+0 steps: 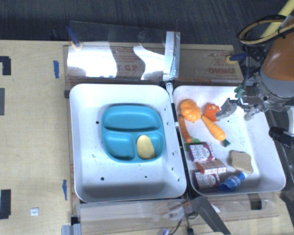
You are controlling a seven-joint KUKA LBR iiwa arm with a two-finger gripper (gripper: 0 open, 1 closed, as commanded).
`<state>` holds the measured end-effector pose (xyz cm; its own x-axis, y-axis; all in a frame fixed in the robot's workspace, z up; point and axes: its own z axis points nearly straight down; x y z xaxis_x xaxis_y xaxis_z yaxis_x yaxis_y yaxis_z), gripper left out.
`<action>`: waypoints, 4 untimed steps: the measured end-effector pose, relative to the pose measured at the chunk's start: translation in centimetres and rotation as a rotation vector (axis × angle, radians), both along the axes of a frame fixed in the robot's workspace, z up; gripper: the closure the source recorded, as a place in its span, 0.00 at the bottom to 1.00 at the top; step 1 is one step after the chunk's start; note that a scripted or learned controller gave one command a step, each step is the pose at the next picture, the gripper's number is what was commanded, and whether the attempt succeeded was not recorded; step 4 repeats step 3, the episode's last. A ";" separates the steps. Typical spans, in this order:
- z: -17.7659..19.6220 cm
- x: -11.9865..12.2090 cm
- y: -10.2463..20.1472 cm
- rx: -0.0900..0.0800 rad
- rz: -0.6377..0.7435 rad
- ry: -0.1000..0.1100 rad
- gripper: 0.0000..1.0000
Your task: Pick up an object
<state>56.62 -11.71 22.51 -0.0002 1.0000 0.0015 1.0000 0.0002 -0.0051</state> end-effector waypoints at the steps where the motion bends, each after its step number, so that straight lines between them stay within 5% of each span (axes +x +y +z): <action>1: -12.5 2.3 -2.5 0.001 0.002 0.008 0.00; 2: -11.4 2.7 -2.6 0.000 -0.001 -0.001 1.00; 3: -1.4 5.7 1.9 -0.001 0.015 -0.014 1.00; 4: -1.4 5.7 1.9 -0.001 0.015 -0.014 1.00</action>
